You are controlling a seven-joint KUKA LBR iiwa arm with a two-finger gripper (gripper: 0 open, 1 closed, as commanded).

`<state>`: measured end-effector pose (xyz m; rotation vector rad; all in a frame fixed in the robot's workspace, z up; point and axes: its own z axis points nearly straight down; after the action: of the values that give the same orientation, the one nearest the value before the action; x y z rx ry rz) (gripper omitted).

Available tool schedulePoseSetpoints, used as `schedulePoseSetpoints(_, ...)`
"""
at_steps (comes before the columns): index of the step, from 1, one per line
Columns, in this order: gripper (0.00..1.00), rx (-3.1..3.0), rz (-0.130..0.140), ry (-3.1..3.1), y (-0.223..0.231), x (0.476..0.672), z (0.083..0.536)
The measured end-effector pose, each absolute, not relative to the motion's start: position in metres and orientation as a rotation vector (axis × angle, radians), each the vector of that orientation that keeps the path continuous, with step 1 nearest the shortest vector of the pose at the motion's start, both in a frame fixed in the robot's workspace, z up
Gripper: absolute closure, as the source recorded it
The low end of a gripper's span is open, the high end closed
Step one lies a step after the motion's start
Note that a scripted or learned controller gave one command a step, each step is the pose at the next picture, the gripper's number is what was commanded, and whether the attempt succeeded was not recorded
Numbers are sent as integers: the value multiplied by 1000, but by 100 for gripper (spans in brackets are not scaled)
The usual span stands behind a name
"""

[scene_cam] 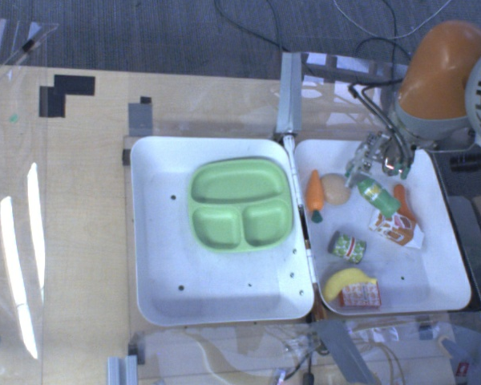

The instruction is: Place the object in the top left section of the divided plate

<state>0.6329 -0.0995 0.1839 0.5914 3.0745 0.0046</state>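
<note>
The task names no particular object, so the candidates are what lies in the right bin (457,287). Nearest the gripper (378,160) is a green bottle (377,196), lying tilted just below and beside the fingertips, close to them but not visibly between them. Whether the jaws are spread or pressed together cannot be told from this slanted view (the metal parts blur into one another). Left of the bottle sits a pale round object (334,189), touching an orange carrot (314,193) that lies along the bin's left wall. Right of the bottle is a small carton (397,227) with a second orange piece (403,201) on it. Lower down lie a small can (347,248), a banana (346,281) and a red packet (360,296). The green divided plate (242,204) rests in the left bin (156,287), well apart from the gripper.
</note>
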Motion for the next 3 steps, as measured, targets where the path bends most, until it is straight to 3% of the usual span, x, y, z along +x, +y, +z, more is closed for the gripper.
schedulePoseSetpoints(1, 100, 662, 5, 3062, -24, 609, 222)
schedulePoseSetpoints(2, 0, 663, 5, 3061, -25, 609, 222)
schedulePoseSetpoints(3, 0, 634, 6, 3064, 15, 563, 406)
